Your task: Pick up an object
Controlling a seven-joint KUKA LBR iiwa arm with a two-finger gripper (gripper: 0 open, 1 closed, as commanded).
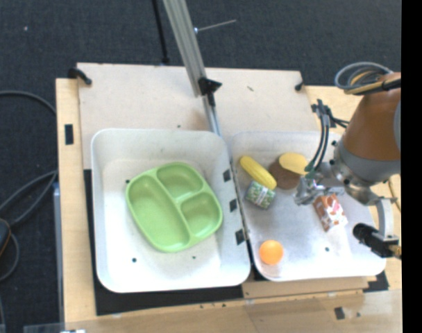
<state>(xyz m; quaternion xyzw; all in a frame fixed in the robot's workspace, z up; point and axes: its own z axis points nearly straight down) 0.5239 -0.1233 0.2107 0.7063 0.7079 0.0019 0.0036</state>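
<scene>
The right bin (305, 259) holds a yellow banana (257, 171), a small green-labelled can (260, 195), a yellow and brown round item (289, 168), an orange ball (271, 252) and a red and white carton (330, 211). My gripper (309, 188) hangs low in this bin, just left of the carton and right of the can. The arm with its orange band (370, 127) reaches in from the right and covers the bin's right side.
The left bin (107, 151) holds a green divided plate (173, 205). A slanted metal pole (187, 37) rises from the back between the two bins. Cables (357, 75) loop at the back right.
</scene>
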